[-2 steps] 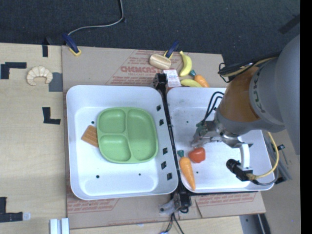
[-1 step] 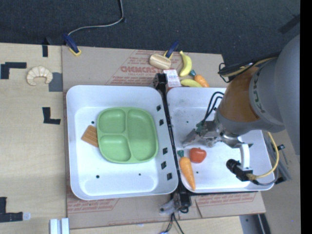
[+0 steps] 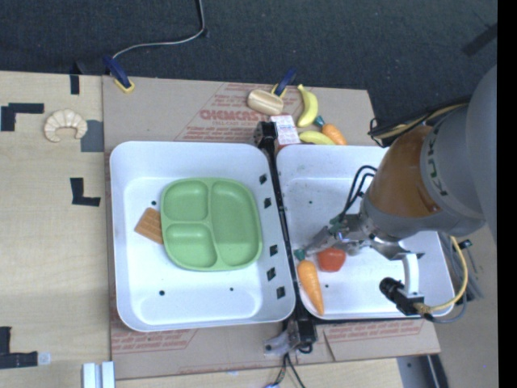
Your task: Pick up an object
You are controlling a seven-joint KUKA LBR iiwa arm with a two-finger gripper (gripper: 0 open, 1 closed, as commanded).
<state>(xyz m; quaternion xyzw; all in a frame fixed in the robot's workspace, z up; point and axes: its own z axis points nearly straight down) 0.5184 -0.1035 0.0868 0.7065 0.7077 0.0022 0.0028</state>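
The red tomato-like toy (image 3: 331,259) lies in the right bin (image 3: 323,172), near its left wall, directly under the tool (image 3: 338,239), which hangs low over it as if lining up a grasp; whether the tool is released or clenched I cannot tell. The toy looks smooth, round and glossy, so it may roll. Just beside it, nearer, a tapered orange plastic carrot (image 3: 310,285) lies against the bin wall. In the left bin (image 3: 129,217) sit a matte green divided plate (image 3: 212,223) and a brown flat piece (image 3: 149,225). Beyond the bins, toy bananas (image 3: 307,107) rest on the cardboard-covered counter (image 3: 161,111).
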